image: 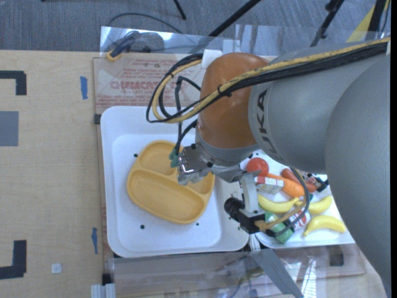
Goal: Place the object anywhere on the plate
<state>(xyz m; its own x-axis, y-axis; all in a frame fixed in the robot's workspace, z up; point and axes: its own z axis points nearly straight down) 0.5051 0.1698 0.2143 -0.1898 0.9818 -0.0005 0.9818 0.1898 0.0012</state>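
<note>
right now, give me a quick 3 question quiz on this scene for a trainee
1. True or false: the plate lies in the left bin.
2. Which bin holds the bananas? A) left B) right
3. Fill in: the plate's colour is ____.

Key: 1 true. 2 B; the bananas lie in the right bin with a tomato and a carrot. 3 yellow. The gripper is over the plate's right edge.
</note>
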